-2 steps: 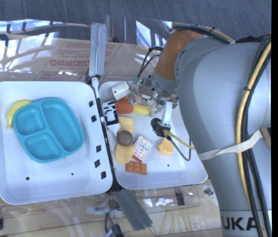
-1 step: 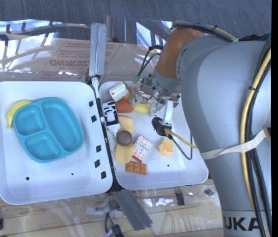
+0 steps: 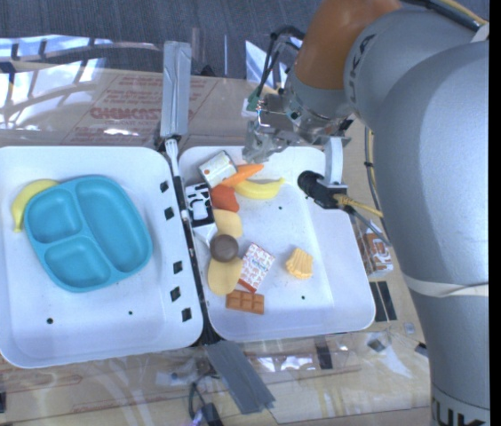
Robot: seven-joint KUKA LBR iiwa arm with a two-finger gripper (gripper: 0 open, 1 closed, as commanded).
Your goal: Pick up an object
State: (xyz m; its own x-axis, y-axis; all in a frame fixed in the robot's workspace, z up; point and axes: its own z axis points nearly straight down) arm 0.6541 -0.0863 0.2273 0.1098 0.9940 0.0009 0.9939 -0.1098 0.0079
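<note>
The right bin holds several toy foods: an orange carrot, a yellow banana, a red piece, a white box, a brown ball, a pale yellow potato shape, a red-and-white packet, a yellow corn piece and a brown waffle. My gripper hangs over the bin's far edge, just above the carrot and banana. Nothing shows between its fingers.
The left bin carries a blue divided plate with a yellow banana beside it at the far left. A grey divider with black clips runs between the bins. The big grey arm fills the right side.
</note>
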